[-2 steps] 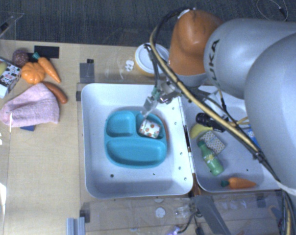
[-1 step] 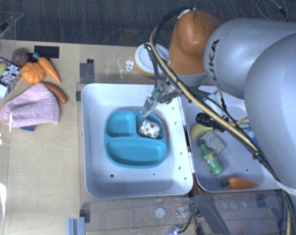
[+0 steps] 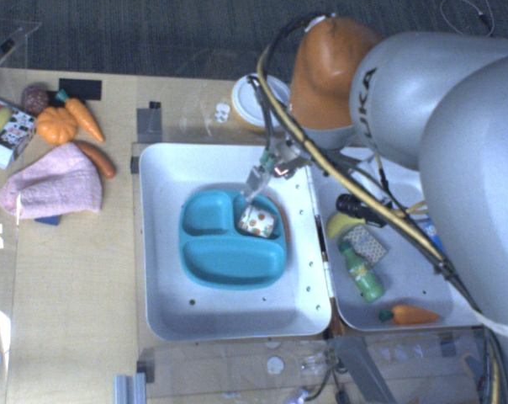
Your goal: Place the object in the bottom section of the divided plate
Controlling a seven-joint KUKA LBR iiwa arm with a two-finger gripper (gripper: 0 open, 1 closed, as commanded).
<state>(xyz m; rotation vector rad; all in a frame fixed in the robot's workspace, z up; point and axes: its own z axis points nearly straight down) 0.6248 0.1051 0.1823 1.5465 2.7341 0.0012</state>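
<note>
The gripper (image 3: 256,190) hangs over the blue divided plate (image 3: 229,263) in the left bin (image 3: 166,301), its finger spacing unreadable from this angle. The white dotted object (image 3: 258,220) lies in the plate's upper right section, apparently just below the fingertips.

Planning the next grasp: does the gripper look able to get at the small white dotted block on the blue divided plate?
Probably yes: the gripper hangs just above the small white dotted block in the blue divided plate's upper right section, nothing between them.
</note>
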